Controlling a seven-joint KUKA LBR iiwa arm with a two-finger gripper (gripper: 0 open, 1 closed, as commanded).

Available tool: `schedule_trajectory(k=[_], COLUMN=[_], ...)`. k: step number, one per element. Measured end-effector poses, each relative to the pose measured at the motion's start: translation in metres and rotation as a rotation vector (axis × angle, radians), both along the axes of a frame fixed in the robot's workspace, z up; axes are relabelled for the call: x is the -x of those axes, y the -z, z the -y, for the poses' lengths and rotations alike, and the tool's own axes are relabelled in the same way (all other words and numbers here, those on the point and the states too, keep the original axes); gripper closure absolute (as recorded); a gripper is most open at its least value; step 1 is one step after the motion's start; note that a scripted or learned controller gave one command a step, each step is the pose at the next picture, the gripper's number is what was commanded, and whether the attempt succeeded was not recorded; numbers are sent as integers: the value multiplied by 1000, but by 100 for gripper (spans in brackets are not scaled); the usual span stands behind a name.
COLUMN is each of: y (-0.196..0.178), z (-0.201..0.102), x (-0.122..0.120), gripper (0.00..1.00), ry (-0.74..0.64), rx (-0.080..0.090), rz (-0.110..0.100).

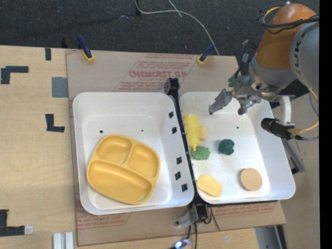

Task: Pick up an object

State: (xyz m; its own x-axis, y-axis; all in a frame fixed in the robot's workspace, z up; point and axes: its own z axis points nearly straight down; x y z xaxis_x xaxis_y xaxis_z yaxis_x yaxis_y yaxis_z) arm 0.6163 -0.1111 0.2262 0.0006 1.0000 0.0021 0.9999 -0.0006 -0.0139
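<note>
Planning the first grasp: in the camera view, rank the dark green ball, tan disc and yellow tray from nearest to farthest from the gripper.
1. Dark green ball, mid right bin, just below the gripper.
2. Tan disc, right bin's front corner.
3. Yellow tray, over in the left bin.

Red print reading "CHEMCAST GP" runs across the brown cardboard sheet (150,71) beneath the bins; its smaller lines are too blurred to read.

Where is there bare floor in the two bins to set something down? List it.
Left bin: bare floor above the yellow tray. Right bin: bare strip between the green ball and the right wall. Crowded: along the divider, around the corn.
</note>
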Motion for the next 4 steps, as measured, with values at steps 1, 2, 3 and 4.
schedule_trajectory(k=[1,2,3,4], y=[-6,40,103,144], z=[0,-4,-11,-12], x=[-2,2,5,5], gripper=[0,0,0,0], ry=[-3,-2,-2,-3], rx=[2,2,0,4], rz=[11,7,6,11])
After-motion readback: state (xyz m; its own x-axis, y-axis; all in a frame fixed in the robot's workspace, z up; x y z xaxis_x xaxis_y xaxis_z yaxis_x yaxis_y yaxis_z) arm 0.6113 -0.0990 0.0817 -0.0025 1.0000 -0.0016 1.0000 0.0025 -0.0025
